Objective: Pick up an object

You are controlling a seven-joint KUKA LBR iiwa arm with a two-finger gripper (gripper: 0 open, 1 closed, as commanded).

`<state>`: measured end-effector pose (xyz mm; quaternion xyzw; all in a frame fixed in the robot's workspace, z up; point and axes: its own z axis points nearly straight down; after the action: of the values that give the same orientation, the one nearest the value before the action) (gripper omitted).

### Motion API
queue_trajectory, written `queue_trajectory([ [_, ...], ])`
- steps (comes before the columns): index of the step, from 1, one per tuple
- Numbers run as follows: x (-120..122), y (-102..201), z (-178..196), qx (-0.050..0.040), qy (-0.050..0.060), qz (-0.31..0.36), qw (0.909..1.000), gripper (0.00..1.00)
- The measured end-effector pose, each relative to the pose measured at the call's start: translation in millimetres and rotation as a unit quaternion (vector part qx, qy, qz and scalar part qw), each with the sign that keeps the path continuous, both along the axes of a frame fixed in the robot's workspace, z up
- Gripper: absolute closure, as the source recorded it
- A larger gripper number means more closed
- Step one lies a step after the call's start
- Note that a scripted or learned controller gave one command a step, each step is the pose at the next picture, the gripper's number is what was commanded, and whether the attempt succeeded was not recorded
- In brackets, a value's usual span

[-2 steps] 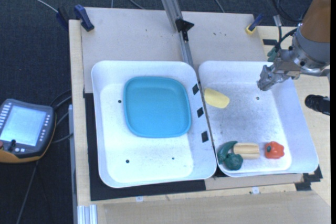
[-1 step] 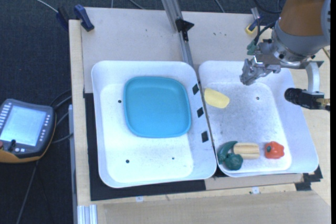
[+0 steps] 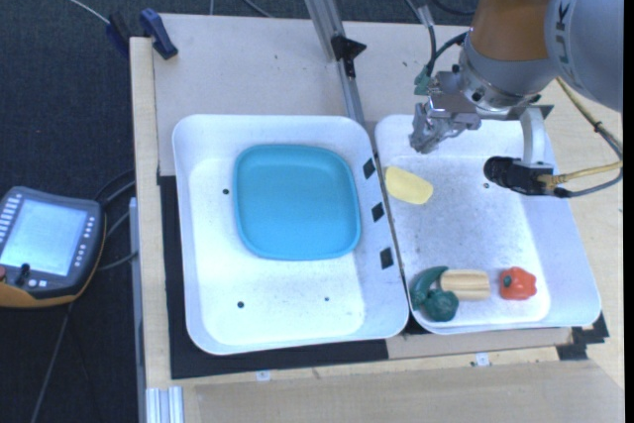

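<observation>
While the arm reaches in from the right of the frame, I read this as the approach step: nothing is lifted yet. My gripper hangs over the upper left corner of the right bin, pointing down, and nothing sits between its jaws; whether they stand apart or together I cannot tell from this angle. Nearest target is the yellow piece, lying on the bin floor just below and to the left of the gripper, close against the left wall. Along the lower edge of that bin lie a green item, a tan block touching it, and a red item just beside the block. Left bin holds a blue plate. Next, I judge, the gripper must shift slightly down-frame over the yellow piece, descend, and close without fouling the wall.
</observation>
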<state>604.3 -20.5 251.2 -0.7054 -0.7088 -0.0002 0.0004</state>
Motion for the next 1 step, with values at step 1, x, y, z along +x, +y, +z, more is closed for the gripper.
queue_trajectory([
  [1,17.4,54.1,2.8,0.0000,-0.001,0.000,1.0000,1.00],
])
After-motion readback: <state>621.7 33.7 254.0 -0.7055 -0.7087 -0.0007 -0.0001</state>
